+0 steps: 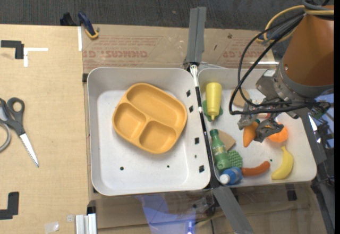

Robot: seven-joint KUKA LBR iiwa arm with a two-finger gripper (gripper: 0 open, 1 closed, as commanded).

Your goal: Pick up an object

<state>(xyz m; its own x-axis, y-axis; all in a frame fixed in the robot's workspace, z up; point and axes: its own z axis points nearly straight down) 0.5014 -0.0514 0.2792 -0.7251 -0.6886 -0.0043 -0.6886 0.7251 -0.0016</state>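
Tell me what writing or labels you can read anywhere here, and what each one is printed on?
Red lettering on the cardboard strip behind the bins: upside down and mirrored from this camera, too faint to read with confidence.
Green bottle in the right bin: any label is too small to read.
Yellow bottle: no readable print.
Orange divided plate in the left bin: no writing visible.

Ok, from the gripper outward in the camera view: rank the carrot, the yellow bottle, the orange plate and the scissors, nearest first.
Measured from the gripper:
1. Carrot, right beside it in the right bin.
2. Yellow bottle, same bin, by the divider.
3. Orange plate, in the left bin.
4. Scissors, out on the bench at the far left.
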